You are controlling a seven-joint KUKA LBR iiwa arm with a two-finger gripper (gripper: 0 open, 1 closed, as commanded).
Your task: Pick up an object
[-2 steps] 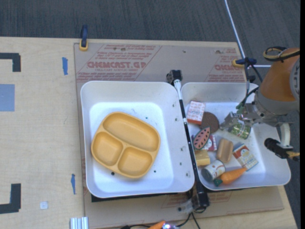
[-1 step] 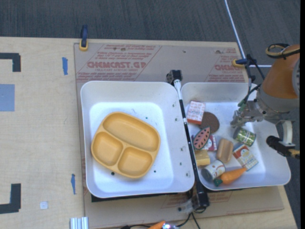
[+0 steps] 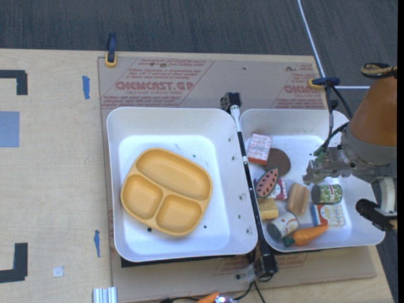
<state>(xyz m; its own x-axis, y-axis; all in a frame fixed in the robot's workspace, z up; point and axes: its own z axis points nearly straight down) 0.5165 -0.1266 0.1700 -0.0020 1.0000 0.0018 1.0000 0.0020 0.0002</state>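
Left bin (image 3: 126,188) holds a yellow plate (image 3: 166,191); right bin (image 3: 297,115) toys; pincer (image 3: 323,169) state unclear.

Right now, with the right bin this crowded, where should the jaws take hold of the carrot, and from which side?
Grip the carrot across its orange middle, coming straight down from above. It lies flat along the right bin's near wall, so the jaws should close across its narrow width. Its green end touches the small can, so staying toward the free tip looks safer.
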